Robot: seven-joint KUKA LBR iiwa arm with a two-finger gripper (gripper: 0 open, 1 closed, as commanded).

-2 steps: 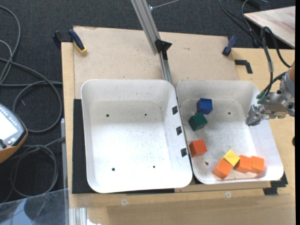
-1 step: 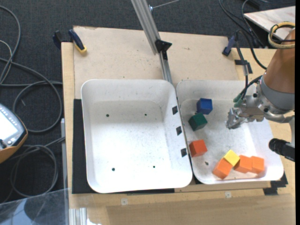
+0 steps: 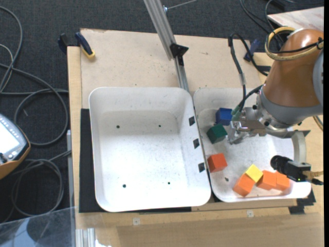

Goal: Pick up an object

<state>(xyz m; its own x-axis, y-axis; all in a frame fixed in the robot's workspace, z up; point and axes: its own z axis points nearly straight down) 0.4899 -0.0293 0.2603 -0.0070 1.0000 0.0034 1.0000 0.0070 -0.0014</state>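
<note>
Green block (image 3: pixel 217 133) lies in the right bin (image 3: pixel 267 193), toward its far-left part, just left of the gripper (image 3: pixel 235 133) and apparently touching or almost touching it. A blue block (image 3: pixel 223 116) sits just beyond it, on the far side. The gripper hangs low over the bin between these two and the grey wrist; whether it is spread or closed I cannot tell, and nothing is seen clamped in it. The coming move seems to turn on a short shift left, since the green block is the nearest candidate. It shows no clear long axis.

Also in the right bin: a red-orange block (image 3: pixel 217 162) near the left wall, and at the near edge a yellow block (image 3: pixel 254 173) beside orange blocks (image 3: pixel 272 180). The left bin (image 3: pixel 103 99) stands alongside on the tabletop (image 3: pixel 128 55).
</note>
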